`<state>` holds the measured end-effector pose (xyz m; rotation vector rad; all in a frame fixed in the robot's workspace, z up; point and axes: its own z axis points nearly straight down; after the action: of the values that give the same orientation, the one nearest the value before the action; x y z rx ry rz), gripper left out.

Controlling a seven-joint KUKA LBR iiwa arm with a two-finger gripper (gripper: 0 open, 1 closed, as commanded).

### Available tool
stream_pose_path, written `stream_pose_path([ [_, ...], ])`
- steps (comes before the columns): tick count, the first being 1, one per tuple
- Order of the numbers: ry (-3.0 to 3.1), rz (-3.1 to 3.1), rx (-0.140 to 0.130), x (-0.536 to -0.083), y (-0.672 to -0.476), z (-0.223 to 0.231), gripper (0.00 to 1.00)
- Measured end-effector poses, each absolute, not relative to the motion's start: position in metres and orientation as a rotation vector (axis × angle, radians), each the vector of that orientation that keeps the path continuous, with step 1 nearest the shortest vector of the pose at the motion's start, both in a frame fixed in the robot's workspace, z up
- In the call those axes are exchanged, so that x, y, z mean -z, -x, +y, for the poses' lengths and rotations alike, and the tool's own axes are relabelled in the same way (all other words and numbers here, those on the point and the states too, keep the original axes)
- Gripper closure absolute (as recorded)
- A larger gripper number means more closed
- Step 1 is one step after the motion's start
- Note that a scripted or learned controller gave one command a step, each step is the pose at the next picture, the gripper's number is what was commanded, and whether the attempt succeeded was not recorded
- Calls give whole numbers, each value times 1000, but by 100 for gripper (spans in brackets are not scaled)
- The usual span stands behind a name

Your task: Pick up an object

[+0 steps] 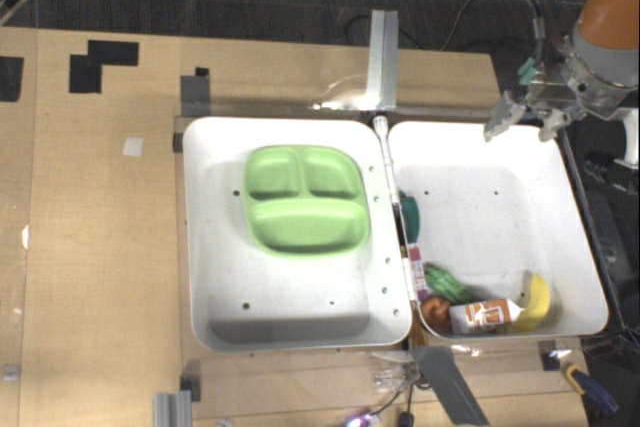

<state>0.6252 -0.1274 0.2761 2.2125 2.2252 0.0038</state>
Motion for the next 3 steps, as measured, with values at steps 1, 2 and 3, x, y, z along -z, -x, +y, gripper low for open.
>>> stream_pose_path([
  [1,-2446,1970,-3,-216,-556,-159,0],
  [2,-2479,1928,-2,-124,-517,-182,0],
  [3,-2454,1944,-18,-91,-492,-197,0],
])
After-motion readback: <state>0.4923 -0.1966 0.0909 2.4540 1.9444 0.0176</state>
